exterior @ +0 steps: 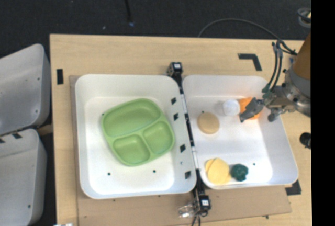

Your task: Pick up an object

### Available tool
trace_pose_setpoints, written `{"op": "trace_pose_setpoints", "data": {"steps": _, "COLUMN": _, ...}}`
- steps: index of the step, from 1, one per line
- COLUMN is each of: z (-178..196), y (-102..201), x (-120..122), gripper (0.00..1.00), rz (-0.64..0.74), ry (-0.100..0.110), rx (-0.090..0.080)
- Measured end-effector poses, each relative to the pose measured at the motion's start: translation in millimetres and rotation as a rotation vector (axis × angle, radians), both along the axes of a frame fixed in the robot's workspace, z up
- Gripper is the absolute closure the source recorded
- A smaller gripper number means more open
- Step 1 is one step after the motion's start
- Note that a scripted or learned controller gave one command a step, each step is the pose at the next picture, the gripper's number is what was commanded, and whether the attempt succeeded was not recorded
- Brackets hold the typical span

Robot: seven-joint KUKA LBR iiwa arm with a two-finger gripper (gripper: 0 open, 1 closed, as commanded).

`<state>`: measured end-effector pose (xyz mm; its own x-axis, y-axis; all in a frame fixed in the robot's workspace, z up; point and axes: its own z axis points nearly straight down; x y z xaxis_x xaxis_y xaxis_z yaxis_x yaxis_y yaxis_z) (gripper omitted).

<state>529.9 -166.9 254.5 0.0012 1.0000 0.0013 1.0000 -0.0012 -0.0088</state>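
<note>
In the right bin lie several small objects. A white ball and an orange piece sit near the bin's far right side. A tan round object lies toward the middle. A yellow round object and a dark green one rest by the near wall. My gripper hangs at the bin's right side, just right of the orange piece and partly covering it. Its two fingers stand apart, with nothing visibly between them.
The left bin holds a green divided plate. A divider with black clips runs between the bins. A cable loops across the bench behind the right bin. The arm enters from the right.
</note>
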Motion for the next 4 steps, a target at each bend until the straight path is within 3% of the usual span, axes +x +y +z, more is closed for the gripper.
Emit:
{"op": "trace_pose_setpoints", "data": {"steps": 1, "z": 5, "y": 0, "x": 2, "gripper": 0.00, "rz": 0.003, "ry": -0.009, "rx": -0.002}}
{"op": "trace_pose_setpoints", "data": {"steps": 4, "z": -155, "y": -2, "x": -3, "gripper": 0.00, "rz": -0.002, "ry": -0.004, "rx": -0.001}}
